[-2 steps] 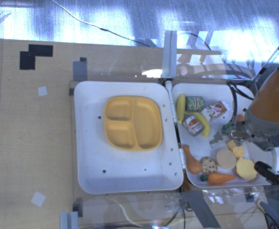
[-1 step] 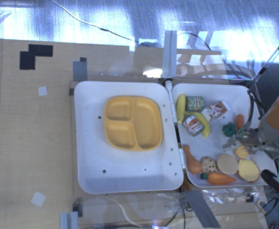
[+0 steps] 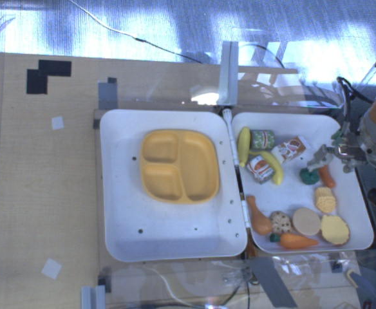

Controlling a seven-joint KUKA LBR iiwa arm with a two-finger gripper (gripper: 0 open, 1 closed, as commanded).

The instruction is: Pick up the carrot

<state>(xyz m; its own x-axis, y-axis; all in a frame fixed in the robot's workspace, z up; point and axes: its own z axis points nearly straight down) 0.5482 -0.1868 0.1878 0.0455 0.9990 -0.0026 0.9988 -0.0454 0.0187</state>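
Observation:
The carrot [image 3: 297, 241] is orange with a small green top at its left end. It lies flat along the front edge of the right bin [image 3: 352, 192]. My gripper [image 3: 326, 154] hangs over the right side of that bin, well behind the carrot. Just below the gripper lie a short orange piece [image 3: 327, 177] and a dark green lump [image 3: 309, 176]. Nothing shows in the gripper's grasp.
Around the carrot lie a drumstick [image 3: 259, 217], a cookie [image 3: 280, 222], a beige disc [image 3: 306, 221] and a yellow piece [image 3: 335, 229]. Bananas [image 3: 243, 145], a green can [image 3: 262, 139] and cartons [image 3: 291, 149] fill the bin's back. The left bin [image 3: 120, 192] holds a yellow divided plate [image 3: 178, 166].

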